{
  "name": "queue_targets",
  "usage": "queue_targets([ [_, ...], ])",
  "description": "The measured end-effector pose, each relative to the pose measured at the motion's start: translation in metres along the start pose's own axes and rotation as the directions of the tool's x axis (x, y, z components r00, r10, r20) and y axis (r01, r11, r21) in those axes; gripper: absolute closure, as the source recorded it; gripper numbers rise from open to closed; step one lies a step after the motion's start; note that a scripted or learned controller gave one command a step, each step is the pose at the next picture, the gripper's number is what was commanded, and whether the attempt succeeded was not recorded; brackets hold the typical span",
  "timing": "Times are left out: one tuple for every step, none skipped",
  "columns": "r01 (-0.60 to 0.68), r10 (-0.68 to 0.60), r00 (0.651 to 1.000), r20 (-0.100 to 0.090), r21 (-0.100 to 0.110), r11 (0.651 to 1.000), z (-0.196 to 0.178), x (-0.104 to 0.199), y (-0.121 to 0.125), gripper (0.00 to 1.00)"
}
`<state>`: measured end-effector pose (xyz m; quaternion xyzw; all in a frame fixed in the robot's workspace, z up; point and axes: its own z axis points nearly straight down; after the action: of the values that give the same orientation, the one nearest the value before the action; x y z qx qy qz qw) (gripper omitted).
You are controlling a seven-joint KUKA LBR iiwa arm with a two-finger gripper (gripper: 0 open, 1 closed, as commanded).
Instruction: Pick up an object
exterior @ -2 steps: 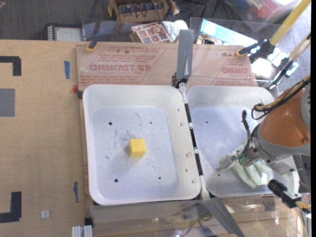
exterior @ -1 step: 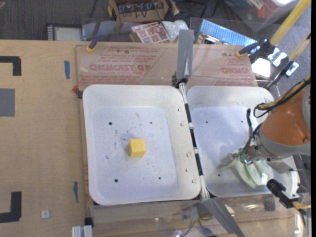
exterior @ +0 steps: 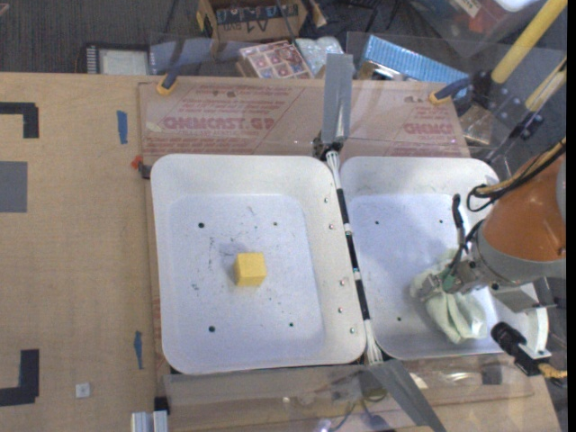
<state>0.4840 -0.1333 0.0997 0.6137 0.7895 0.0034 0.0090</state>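
A pale green crumpled cloth [exterior: 453,306] lies near-right in the right bin [exterior: 396,192]. The gripper [exterior: 447,280] is down on it, mid-grasp, finger state untellable. Next: a straight lift. A yellow block [exterior: 250,268] sits in the left bin [exterior: 180,187].

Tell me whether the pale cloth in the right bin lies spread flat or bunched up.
Bunched up. The pale cloth sits as a crumpled heap with folds in the right bin, right beside the gripper.

Yellow block [exterior: 251,269] sitting in the white left bin [exterior: 180,196], which has dark specks. Pale green cloth [exterior: 453,309] in the white right bin [exterior: 396,187]. Orange band [exterior: 531,223] on the grey arm.
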Motion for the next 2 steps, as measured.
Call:
queue_targets([
  [0.243, -0.243, 0.970, -0.010, 0.011, 0.970, -0.062, -0.054, 0.009, 1.00],
  [0.171, -0.171, 0.985, -0.009, 0.012, 0.985, -0.076, -0.088, -0.025, 1.00],
])
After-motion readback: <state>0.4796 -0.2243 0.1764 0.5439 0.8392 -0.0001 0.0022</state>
